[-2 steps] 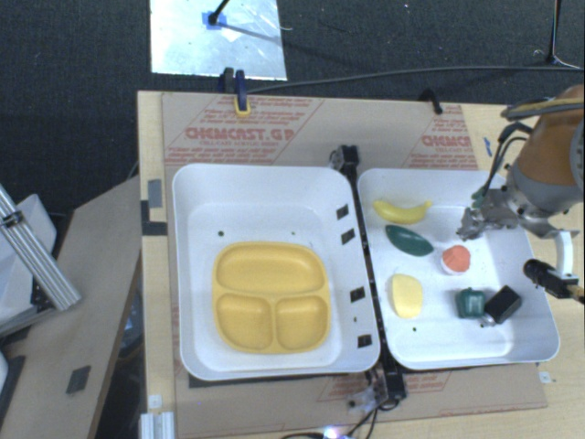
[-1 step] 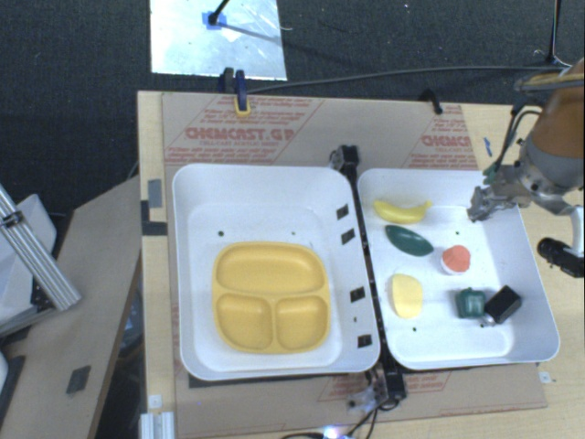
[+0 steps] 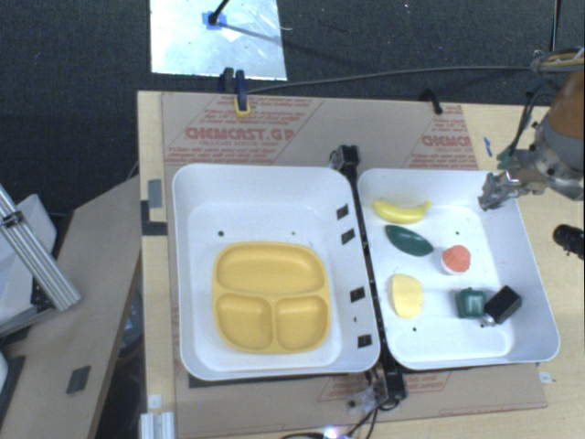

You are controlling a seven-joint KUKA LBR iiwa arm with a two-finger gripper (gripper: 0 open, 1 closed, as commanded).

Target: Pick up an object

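Observation:
The right bin (image 3: 530, 273) holds a yellow banana (image 3: 401, 210), a dark green oval piece (image 3: 409, 240), a red and white ball-like piece (image 3: 456, 260), a pale yellow lump (image 3: 407, 295) and a teal and black object (image 3: 484, 305). My gripper (image 3: 498, 190) hangs over the bin's upper right corner, well right of the banana and above the red piece. Nothing shows between its fingers.
The left bin (image 3: 196, 245) holds a yellow divided tray (image 3: 271, 296). A black divider with clips (image 3: 358, 263) runs between the bins. A cable (image 3: 384, 76) crosses the back of the bench, and a clamp (image 3: 239, 90) stands at the back left.

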